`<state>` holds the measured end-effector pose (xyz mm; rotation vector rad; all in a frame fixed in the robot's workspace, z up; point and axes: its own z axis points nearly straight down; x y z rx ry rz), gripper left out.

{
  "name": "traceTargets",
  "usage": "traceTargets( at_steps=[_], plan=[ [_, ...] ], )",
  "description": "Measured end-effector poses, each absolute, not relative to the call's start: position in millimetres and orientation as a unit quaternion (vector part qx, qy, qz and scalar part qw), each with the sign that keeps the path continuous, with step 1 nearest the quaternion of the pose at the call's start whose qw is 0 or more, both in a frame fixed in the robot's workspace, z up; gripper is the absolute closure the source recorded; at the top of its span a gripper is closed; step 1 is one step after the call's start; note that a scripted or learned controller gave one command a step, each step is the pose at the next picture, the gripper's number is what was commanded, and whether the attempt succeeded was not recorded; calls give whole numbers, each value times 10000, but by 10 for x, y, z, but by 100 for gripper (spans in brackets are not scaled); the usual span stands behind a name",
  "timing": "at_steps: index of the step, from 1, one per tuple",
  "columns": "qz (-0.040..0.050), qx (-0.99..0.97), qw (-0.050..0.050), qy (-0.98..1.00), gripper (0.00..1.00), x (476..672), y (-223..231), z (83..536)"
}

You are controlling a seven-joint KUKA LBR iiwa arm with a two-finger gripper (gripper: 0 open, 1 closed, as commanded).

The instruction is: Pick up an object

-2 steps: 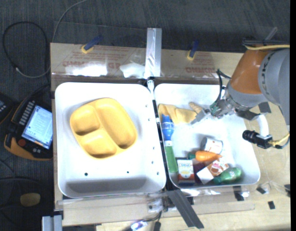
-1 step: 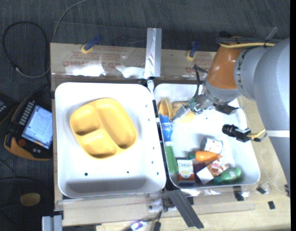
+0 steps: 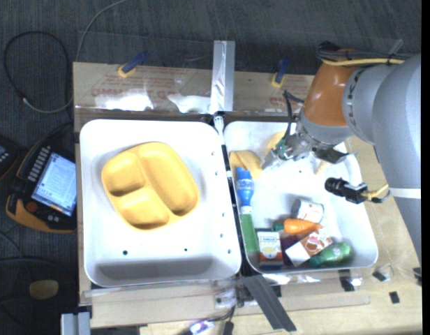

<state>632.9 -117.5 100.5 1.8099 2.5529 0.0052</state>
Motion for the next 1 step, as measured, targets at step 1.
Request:
traceTargets(
  at_steps=[1],
  plan=[
    [-5,5611,8,8277,100,6687,-571,1840]
  ],
)
